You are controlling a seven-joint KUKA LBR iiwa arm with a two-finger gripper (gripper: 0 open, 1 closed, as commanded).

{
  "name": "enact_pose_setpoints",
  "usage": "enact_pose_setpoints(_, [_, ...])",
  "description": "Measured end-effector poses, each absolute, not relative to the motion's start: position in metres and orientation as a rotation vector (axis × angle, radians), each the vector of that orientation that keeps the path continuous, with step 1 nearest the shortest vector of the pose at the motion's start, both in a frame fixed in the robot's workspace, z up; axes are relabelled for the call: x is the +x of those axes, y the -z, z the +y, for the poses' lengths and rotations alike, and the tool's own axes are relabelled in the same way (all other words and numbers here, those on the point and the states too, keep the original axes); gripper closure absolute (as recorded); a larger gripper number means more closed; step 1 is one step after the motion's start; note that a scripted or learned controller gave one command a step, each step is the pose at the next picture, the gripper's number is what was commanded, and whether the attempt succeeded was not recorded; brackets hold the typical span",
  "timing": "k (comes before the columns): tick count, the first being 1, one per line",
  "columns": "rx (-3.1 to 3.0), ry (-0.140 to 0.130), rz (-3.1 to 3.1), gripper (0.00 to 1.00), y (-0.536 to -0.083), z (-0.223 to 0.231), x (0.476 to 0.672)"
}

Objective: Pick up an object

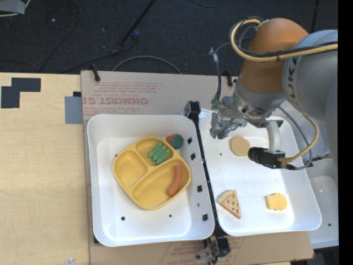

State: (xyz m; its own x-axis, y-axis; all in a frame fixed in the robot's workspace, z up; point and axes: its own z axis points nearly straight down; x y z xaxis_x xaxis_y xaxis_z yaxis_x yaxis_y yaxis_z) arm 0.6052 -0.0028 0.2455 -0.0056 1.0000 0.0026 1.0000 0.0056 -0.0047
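Observation:
My gripper (220, 130) hangs over the far left part of the right bin (309, 225), close to the divider between the bins. A round tan cookie (240, 146) lies just to its right on the bin floor, apart from it. Nearer the front lie a pizza slice (230, 203) and a yellow cheese cracker (276, 201). In the left bin (102, 214) a yellow divided plate (128, 173) holds a green vegetable piece (159, 153) and a sausage (175, 180). A small red and teal ball (175, 141) rests at the plate's far edge.
The grey arm with its orange band (273, 48) reaches in from the right above the right bin's far side. A black cable end (267, 157) hangs beside the cookie. Brown cardboard (132, 95) lies behind the bins.

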Motion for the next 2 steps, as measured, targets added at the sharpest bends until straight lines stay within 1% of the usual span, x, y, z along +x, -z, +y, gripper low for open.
enact_pose_setpoints(1, [-2.212,-0.005,-2.222,1.0,-0.234,0.045,0.587])
enact_pose_setpoints(2, [-2.213,-0.006,-2.223,1.0,-0.233,0.092,0.572])
